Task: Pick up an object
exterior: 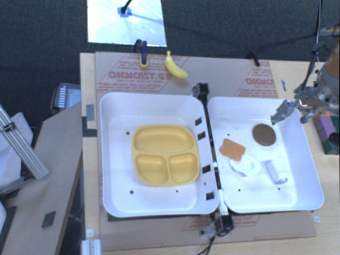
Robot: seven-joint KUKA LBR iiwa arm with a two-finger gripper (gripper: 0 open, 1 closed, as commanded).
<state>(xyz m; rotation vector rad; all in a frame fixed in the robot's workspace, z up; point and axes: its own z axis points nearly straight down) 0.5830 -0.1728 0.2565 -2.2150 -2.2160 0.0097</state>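
Note:
The right bin [308, 158] holds a brown round disc [264, 134], an orange flat piece [232, 149], a white egg-shaped piece [245, 167] and a small white cylinder [273, 171]. My gripper [291, 116] hangs over the bin's far right part, just up and right of the brown disc. Its two grey fingers [280, 113] stand apart, open, with nothing between them. The left bin [114, 142] carries a yellow divided plate [163, 154].
A toy banana [175, 67] and a yellow clamp [143, 54] lie on the board behind the left bin. A black hinge strip [208, 147] runs between the bins. Coloured blocks [326, 132] sit off the right bin's edge.

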